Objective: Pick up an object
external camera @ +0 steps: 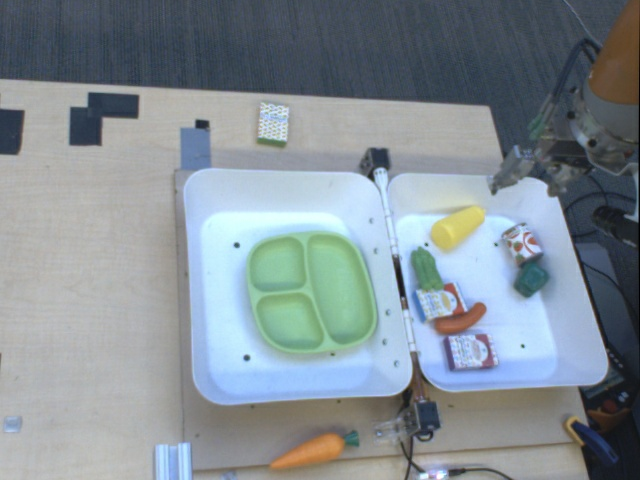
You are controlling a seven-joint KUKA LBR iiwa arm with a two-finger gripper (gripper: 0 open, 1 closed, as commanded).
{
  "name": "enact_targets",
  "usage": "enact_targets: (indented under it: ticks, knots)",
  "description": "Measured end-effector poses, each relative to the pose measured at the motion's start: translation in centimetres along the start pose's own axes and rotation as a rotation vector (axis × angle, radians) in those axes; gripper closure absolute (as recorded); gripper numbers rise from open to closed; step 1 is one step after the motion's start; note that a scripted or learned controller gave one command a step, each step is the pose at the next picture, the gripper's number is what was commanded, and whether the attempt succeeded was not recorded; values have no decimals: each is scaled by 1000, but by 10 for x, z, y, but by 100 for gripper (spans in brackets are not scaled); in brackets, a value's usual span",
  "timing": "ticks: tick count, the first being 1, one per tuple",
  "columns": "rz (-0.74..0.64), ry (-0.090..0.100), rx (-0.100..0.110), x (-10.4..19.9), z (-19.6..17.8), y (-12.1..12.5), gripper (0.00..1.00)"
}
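My gripper (528, 176) hangs over the back right rim of the right bin (570, 368), open, with nothing between its fingers. The bin holds several items. A yellow cylinder (458, 226) lies at the back, left of and below the gripper. A white and orange toy (520, 242) and a dark green piece (531, 279) sit near the right wall. A green pickle (426, 266), a small carton (440, 301), a red sausage (461, 318) and a red carton (469, 351) lie toward the left and front.
The left bin (200, 268) holds a light green divided plate (311, 293). On the bench, a toy carrot (314, 450) lies in front of the bins and a small patterned box (273, 124) behind them. Cables run past the right bin's right side.
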State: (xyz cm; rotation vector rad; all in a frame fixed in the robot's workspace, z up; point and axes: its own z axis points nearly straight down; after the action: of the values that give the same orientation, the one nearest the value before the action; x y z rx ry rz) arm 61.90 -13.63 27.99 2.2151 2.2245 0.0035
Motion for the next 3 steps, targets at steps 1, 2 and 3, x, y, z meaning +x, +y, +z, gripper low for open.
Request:
enact_targets:
  ticks: [1,2,3]
  knots:
    - [0,2,3,-30,166,-2,0]
    - [3,-1,-3,6,194,-51,0]
    - [4,-2,-6,26,193,-92,0]
